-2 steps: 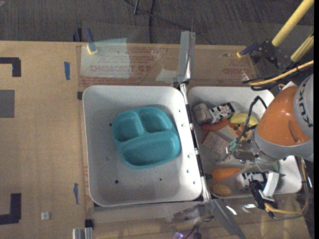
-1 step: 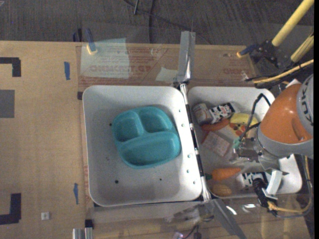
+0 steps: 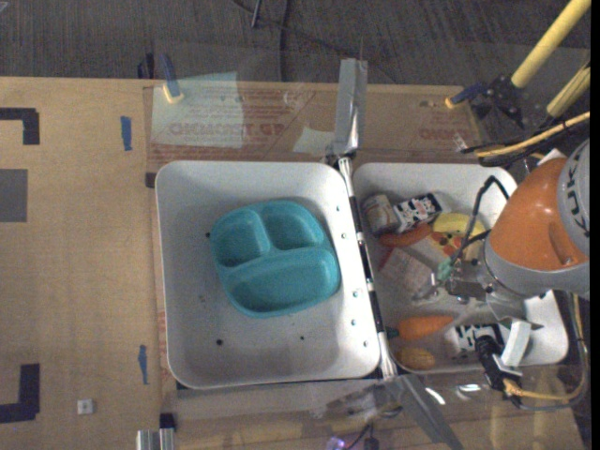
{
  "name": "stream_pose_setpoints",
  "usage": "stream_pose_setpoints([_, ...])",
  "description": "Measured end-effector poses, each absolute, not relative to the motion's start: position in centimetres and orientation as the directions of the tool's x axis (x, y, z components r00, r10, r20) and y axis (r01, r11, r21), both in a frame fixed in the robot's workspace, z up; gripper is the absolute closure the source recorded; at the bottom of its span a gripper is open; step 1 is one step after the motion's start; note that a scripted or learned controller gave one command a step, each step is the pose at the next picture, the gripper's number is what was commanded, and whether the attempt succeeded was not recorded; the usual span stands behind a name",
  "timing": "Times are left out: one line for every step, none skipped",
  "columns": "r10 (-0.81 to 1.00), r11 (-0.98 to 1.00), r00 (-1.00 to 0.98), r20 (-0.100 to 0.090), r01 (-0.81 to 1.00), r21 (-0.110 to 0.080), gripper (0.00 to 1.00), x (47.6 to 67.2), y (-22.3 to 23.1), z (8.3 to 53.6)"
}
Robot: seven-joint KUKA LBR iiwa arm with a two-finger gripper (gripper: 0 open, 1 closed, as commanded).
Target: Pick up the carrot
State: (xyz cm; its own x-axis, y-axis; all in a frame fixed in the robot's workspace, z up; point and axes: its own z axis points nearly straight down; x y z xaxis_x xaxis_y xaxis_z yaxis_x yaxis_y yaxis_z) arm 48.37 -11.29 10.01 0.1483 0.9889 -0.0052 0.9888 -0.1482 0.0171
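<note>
Carrot [image 3: 425, 326], one, lies near the front of the right bin [image 3: 536, 352], beside one small yellowish potato [image 3: 418, 356]. One teal tray [image 3: 274, 256] sits in the left bin [image 3: 187, 279]. The arm's gripper [image 3: 457, 284] hovers above the carrot; its state cannot be told.

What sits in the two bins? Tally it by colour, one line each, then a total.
Teal: 1, divided plate
Orange: 2, carrot, orange-red piece
Yellow: 1, yellow item
Black-and-white: 1, carton
Tan: 2, can, round lump
Total: 7 clearly seen; items under the arm are too hidden to count.
</note>
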Motion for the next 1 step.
stream_pose_setpoints([0.953,-0.302,0.302,-0.002,0.953,0.016,0.0,48.31,-9.78,8.98])
